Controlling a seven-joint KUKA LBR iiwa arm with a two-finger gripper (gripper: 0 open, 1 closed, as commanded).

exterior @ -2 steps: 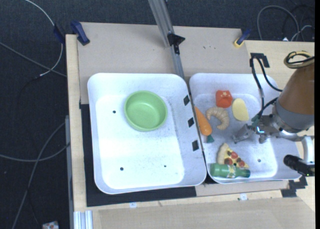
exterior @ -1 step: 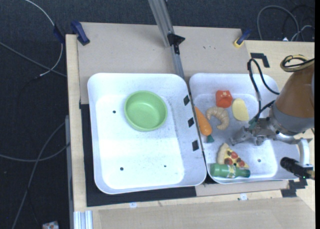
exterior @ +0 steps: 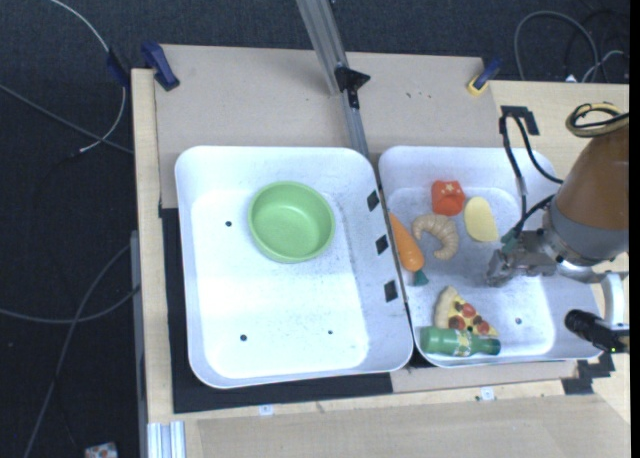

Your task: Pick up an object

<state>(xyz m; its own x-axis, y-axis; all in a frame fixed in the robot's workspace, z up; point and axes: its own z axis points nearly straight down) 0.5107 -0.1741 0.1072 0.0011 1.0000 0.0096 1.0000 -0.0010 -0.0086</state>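
Grey pincer (exterior: 503, 268) hangs low in the right bin (exterior: 530, 341); its opening cannot be told.

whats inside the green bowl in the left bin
Nothing visible: the green bowl shows only its own bare green inside, seen from above. The bin floor beneath it is covered.

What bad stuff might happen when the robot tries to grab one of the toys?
1. The gripper hangs over bare bin floor, beside the yellow toy, so it might close on nothing.
2. The croissant, red toy and carrot lie close together; reaching for one may push another.
3. The green bottle lies against the right bin's front wall, which leaves little room for a grab.
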